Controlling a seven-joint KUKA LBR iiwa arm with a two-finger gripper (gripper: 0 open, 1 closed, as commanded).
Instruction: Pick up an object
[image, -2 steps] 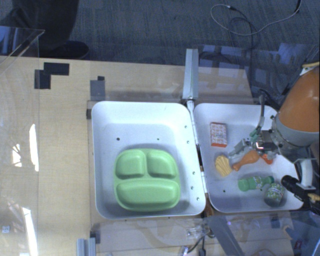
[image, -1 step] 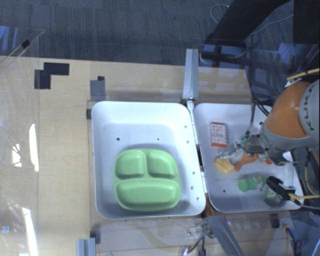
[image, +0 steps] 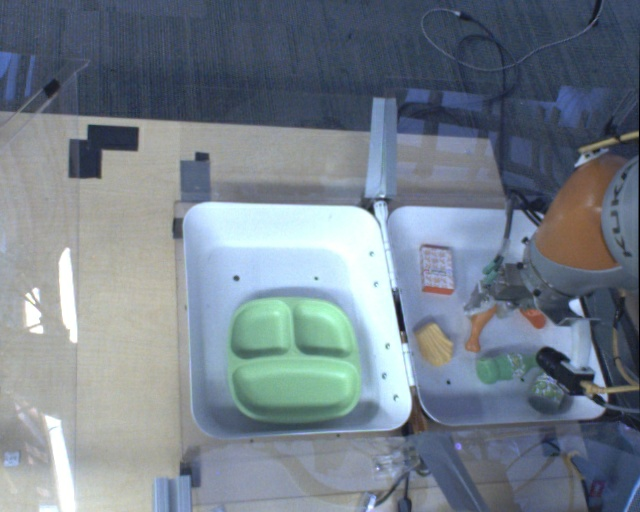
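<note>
My gripper (image: 492, 296) hangs over the right bin (image: 448, 400), near its middle right. Just below it lies an orange carrot-like piece (image: 476, 331), slanted, its upper end under the gripper. A yellow ridged object (image: 434, 342) lies to the left of the carrot. A small red and white box (image: 437, 269) sits toward the bin's back. A green object (image: 499, 368) lies near the front, with a grey round thing (image: 547, 396) to its right. Another small orange bit (image: 533, 319) shows by the wrist.
The left bin (image: 210, 240) holds a green divided plate (image: 294, 358) toward its front. A metal post (image: 381, 150) stands behind the wall between the two bins. The arm's orange band (image: 590, 215) covers the right bin's far right side.
</note>
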